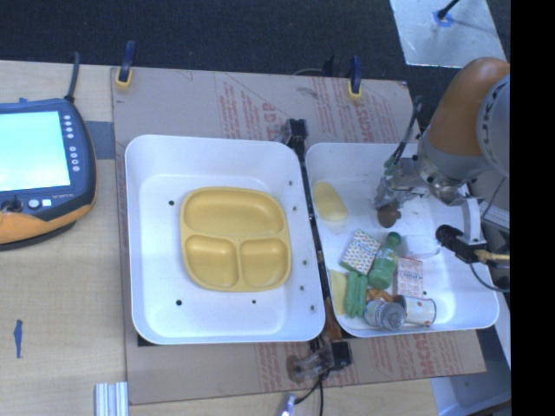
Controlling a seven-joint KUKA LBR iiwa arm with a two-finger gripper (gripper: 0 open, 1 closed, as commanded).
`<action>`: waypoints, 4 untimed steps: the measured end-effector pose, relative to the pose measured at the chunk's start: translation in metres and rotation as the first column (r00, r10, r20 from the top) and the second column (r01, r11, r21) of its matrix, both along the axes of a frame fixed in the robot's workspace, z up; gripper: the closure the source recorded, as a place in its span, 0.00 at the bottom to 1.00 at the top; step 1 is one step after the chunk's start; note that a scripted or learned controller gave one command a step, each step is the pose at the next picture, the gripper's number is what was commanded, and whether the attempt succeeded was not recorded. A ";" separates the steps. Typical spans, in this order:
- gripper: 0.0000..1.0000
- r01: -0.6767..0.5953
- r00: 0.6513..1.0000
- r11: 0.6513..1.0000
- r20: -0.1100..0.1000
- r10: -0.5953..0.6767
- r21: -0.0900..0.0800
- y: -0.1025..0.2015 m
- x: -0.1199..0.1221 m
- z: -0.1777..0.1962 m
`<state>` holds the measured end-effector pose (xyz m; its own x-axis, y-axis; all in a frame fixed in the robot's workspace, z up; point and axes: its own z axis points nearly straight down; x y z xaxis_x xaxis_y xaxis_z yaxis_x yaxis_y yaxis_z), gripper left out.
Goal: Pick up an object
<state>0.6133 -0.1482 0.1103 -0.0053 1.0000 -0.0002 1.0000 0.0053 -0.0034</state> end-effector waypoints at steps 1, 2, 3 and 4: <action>1.00 0.003 1.000 1.000 0.001 -0.003 0.001 -0.018 -0.039 0.055; 1.00 0.002 1.000 1.000 0.002 -0.002 0.002 0.035 0.035 0.066; 1.00 -0.001 1.000 1.000 0.000 0.001 0.000 0.119 -0.009 0.093; 1.00 -0.001 1.000 1.000 -0.002 0.001 -0.001 0.147 -0.015 0.089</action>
